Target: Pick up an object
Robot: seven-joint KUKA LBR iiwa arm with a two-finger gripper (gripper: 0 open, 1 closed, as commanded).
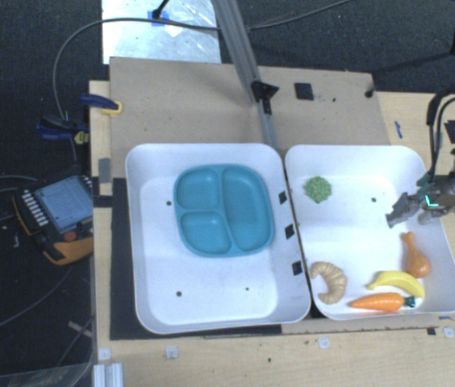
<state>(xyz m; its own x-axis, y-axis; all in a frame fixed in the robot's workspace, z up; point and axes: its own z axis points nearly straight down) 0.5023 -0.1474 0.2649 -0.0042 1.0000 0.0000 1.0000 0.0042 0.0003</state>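
Observation:
My gripper hangs over the right side of the right bin, just above a brown chicken drumstick. Its fingers stand open with nothing between them. Along the bin's front lie a yellow banana, an orange carrot and a tan croissant. A green broccoli floret sits near the bin's back left, well away from the gripper.
The left bin holds a blue divided plate. A grey pole slants in from the top toward the bins' shared edge. Cables and a handheld controller lie off the bench at left.

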